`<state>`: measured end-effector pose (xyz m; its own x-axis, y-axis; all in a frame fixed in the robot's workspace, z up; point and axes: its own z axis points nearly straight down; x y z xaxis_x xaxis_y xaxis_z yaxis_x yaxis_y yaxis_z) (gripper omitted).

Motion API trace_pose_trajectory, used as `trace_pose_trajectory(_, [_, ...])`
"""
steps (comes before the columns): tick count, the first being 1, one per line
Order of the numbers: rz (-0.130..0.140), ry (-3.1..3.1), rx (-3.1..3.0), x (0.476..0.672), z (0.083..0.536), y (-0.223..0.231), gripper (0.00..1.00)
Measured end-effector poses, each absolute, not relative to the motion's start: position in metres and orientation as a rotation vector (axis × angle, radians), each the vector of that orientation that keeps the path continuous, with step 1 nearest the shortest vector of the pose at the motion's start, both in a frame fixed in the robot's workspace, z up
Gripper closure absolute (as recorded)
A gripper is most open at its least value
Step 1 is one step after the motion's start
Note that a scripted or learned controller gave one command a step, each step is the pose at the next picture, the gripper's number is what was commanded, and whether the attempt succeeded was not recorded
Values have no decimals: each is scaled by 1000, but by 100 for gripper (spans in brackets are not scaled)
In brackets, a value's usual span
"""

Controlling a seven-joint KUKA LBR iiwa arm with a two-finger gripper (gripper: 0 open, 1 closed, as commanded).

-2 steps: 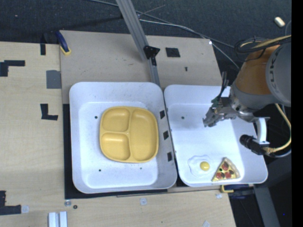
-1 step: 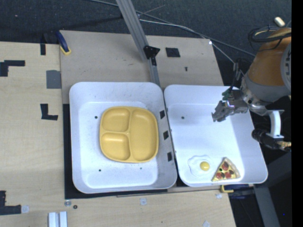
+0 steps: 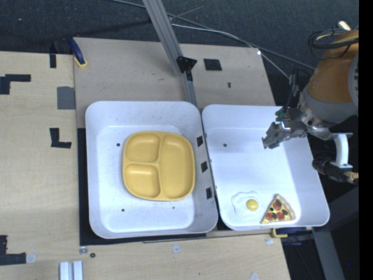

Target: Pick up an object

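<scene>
Your claw [image 3: 272,139] hovered over the right bin [image 3: 306,174], its grip impossible to tell, with the toy fried egg [image 3: 246,203] and pizza slice [image 3: 278,209] nearer the camera, well apart.

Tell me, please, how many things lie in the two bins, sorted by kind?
Divided plates: 1, the yellow plate in the left bin
Toy fried eggs: 1, the egg in the right bin
Toy pizza slices: 1, the pizza slice beside the egg
Total: 3
</scene>
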<state>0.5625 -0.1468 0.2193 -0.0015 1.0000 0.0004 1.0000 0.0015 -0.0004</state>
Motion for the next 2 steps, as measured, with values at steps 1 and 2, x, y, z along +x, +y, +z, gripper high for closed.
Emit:
trace_pose_trajectory(1, [1, -2226, -2215, 555, 221, -91, 100])
trace_pose_trajectory(2, [1, -2226, -2213, 552, 222, -44, 100])
